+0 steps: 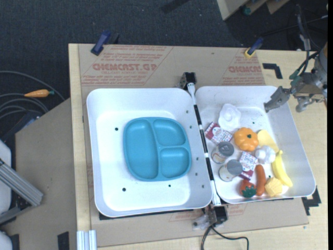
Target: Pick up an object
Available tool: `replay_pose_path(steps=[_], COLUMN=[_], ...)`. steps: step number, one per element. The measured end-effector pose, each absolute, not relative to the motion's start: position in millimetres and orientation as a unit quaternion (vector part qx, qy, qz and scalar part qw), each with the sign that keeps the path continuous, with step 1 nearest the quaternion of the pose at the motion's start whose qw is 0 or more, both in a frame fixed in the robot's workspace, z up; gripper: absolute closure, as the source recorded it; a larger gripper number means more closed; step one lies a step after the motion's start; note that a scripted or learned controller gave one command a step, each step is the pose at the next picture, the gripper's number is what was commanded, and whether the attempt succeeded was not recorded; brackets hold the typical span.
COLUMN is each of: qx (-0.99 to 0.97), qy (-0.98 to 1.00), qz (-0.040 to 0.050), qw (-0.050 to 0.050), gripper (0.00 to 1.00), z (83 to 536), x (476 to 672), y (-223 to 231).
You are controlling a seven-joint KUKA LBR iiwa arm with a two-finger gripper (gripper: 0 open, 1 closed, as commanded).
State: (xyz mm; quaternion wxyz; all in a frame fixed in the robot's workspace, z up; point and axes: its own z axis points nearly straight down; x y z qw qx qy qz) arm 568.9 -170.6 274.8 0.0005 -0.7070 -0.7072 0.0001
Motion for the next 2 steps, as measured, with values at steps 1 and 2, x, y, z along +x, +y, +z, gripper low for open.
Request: replay_pose_path(steps=[1,2], qx=[-0.708,-0.706], qy=[-0.706,-0.708], qz=[0.0020,0.0001], qw=[0.003,0.002], gripper=[0.00,0.00], z=[125.2,84.0], x=[523.5,556.9], y=[-220.8,-156.2])
